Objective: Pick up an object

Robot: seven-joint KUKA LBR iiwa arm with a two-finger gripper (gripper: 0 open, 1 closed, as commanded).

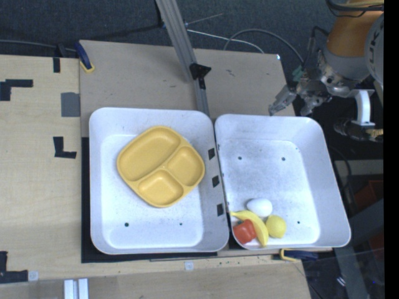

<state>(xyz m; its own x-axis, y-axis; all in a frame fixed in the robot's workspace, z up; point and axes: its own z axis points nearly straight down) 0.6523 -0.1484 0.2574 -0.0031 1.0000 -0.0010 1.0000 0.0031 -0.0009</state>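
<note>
In the camera view the tool (292,99) hung above the far rim of the right bin (324,167), its state impossible to tell, so the reach had not begun. The next move likely called for descending toward the near corner, where a smooth white egg (259,206), curved banana (254,223), red piece (245,231) and round yellow fruit (276,227) clustered; a glossy compartmented yellow plate (160,166) lay in the left bin (103,185).

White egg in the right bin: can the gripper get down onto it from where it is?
Probably yes. The white egg lies uncovered from above, and the gripper hovers past the right bin's far rim. The banana touches it, crowding one side.
</note>
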